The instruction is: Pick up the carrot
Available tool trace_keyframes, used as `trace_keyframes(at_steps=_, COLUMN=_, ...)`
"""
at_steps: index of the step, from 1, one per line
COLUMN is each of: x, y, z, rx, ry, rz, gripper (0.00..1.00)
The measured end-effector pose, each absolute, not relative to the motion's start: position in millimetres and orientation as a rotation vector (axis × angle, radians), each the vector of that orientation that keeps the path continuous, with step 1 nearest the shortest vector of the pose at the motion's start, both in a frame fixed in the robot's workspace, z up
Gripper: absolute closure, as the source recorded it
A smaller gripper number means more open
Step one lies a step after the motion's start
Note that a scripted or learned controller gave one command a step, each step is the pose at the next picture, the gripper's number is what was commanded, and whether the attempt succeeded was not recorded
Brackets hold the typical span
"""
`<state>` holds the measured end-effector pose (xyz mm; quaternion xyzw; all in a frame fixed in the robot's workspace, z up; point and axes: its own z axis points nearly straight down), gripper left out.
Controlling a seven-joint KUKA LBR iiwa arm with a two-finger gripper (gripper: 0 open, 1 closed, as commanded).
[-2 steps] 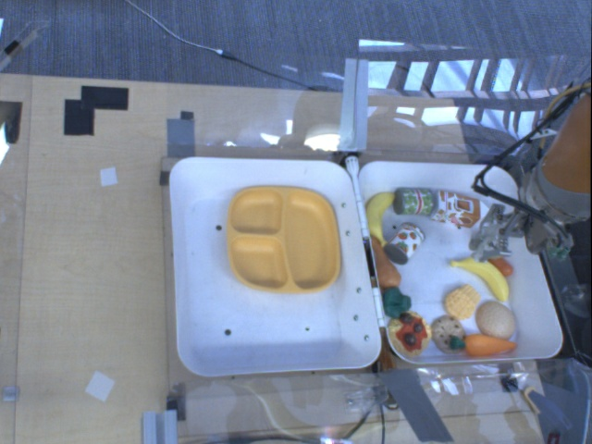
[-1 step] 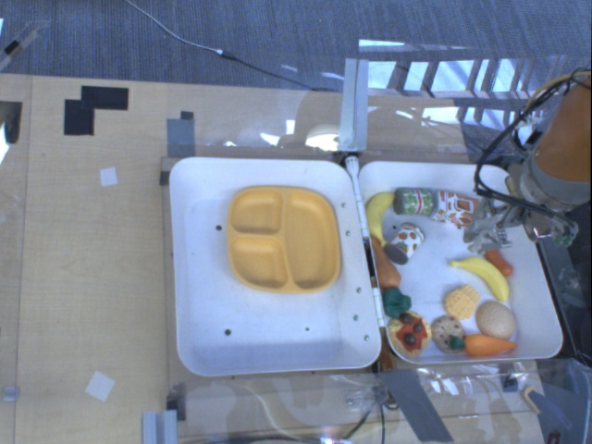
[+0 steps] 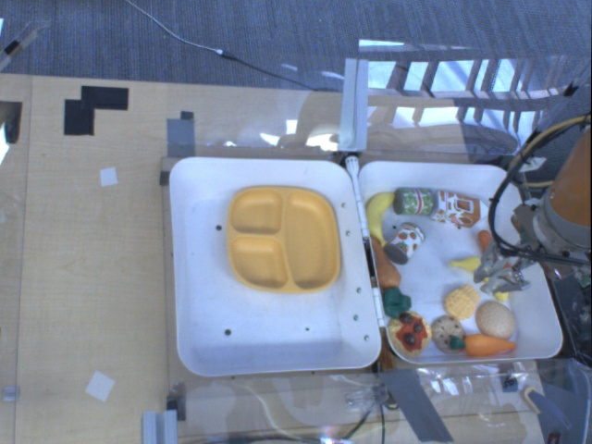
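The carrot [image 3: 488,345] is a smooth orange, tapered piece lying flat along the front wall of the right bin [image 3: 551,340]. It rests just below a beige egg [image 3: 495,320]. My gripper [image 3: 498,274] hangs low over the right half of that bin, above a small yellow piece [image 3: 464,264]. It is about a hand's width behind the carrot and apart from it. Nothing can be seen held in it.
The right bin also holds corn [image 3: 462,301], a cookie [image 3: 448,332], a pizza slice [image 3: 410,331], a green can [image 3: 414,202], a banana [image 3: 377,213] and an orange piece with a green top [image 3: 388,271] by its left wall. A yellow divided plate [image 3: 282,238] sits in the left bin [image 3: 199,331].
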<state>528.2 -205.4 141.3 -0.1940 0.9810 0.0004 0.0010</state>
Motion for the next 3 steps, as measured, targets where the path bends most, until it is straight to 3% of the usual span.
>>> trace_keyframes(at_steps=1, x=546.1, y=-205, z=257, rx=-0.949, ry=2.985, rz=-0.005, gripper=1.0)
trace_keyframes(at_steps=2, x=498.2, y=-206, z=295, rx=-1.362, ry=2.824, rz=-0.002, gripper=1.0)
trace_keyframes(at_steps=3, x=528.7, y=-204, z=196, rx=-1.848, ry=2.538, rz=0.01, gripper=1.0)
